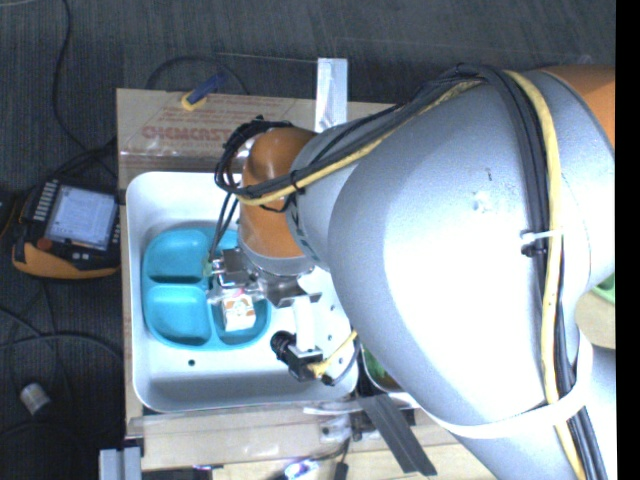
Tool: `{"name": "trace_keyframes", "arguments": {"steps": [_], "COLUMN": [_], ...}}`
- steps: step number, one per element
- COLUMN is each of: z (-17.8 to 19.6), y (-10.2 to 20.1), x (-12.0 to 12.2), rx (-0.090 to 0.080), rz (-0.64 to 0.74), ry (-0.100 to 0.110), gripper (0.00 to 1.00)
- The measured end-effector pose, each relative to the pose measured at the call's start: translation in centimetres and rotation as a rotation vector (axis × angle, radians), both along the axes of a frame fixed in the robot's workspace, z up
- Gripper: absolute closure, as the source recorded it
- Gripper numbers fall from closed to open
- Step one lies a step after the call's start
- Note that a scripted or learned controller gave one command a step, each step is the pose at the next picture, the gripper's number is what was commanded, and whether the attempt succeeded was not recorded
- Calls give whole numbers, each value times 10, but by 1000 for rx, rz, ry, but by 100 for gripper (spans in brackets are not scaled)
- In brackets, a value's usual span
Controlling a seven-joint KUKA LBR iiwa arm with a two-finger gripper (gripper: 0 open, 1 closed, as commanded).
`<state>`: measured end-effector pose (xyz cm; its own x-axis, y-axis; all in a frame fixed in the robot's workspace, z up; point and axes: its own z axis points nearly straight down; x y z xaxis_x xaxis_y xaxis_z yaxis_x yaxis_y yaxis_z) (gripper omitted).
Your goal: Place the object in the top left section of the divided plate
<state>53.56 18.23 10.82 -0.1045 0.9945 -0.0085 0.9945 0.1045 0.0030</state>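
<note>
Roughly mid-task: gripper [232,298] sits low over the blue divided plate [172,290] in the white bin [200,378], above its right-hand compartment. A small white-and-orange object [237,313] shows right at the tool tip; held or resting, cannot tell. Reaching the top left section remains. Object's long axis unclear, too blurred.
</note>
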Motion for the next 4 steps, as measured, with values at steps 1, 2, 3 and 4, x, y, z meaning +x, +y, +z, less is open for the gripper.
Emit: {"name": "trace_keyframes", "arguments": {"steps": [1, 2, 3, 4], "z": [48, 38, 3, 103], "y": [22, -50, -67, -137], "x": [77, 23, -22, 27], "rx": [1, 2, 10, 3], "rz": [-98, 165, 137, 96], "ry": [8, 12, -22, 9], "gripper": [100, 100, 100, 100]}}
